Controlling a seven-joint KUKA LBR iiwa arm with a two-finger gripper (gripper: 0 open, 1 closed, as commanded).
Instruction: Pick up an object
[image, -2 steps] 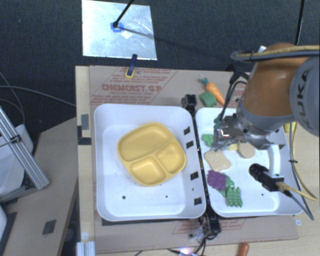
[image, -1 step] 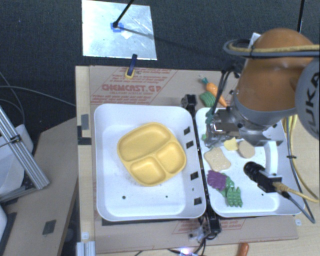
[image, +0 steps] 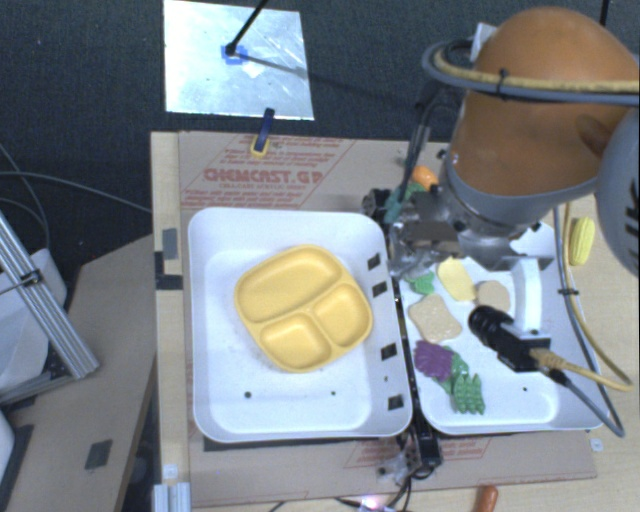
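From my remote seat, the left white plastic bin (image: 215, 400) carries a yellow three-compartment plastic tray (image: 303, 306), lying flat at its middle. The right white bin (image: 520, 405) crowds the toy foods together as targets; my tool (image: 415, 240) hangs over its far-left corner, fingers' state I cannot tell.

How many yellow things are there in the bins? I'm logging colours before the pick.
3. A yellow divided tray in the left bin; a pale yellow piece in the right bin; a corn cob at its far right edge. The arm may hide more.
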